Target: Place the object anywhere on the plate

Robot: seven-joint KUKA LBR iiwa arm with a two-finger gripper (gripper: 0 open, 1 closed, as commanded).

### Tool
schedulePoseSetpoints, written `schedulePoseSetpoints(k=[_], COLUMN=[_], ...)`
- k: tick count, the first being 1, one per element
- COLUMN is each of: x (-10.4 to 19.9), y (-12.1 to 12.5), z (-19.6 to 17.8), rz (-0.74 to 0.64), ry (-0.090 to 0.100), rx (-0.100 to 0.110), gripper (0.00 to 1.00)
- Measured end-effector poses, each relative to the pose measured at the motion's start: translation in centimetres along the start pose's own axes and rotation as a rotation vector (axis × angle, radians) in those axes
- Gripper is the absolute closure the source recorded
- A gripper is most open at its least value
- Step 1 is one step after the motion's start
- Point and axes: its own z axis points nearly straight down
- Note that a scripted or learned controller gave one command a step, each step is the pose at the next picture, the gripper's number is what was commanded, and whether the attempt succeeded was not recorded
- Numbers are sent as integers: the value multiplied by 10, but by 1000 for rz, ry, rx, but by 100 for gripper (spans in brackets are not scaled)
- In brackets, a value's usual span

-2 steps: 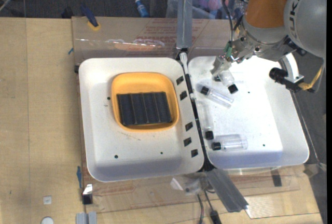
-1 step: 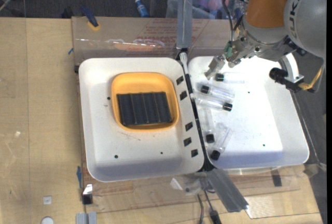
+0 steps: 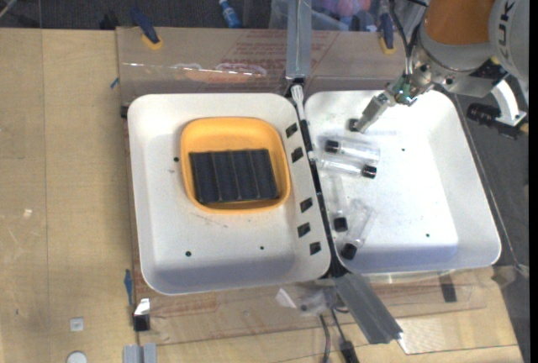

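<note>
In the left bin the plate carries a dark ridged block. In the right bin, clear tubes with black caps lie near its left wall. The tool hangs just above them, holding nothing; how far open it is, I cannot tell. Picking seems not yet done: next, descend onto one tube and close.

Evenly and brightly lit from above, with soft faint shadows, mild glare on the white bins, slightly soft focus overall and dimmer clutter along the top.
</note>
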Motion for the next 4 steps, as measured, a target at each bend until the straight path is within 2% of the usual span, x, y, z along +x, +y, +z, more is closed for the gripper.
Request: schedulePoseSetpoints(k=[1,2,3,4], x=[-2,-18,-65,-97], y=[1,-12,-69,-97], z=[-11,-41,-131,-170], rz=[3,-223,-443,-812], ry=[-3,-2,-3,-6], rx=[-7,-1,-1,-2], gripper=[100,100,100,100])
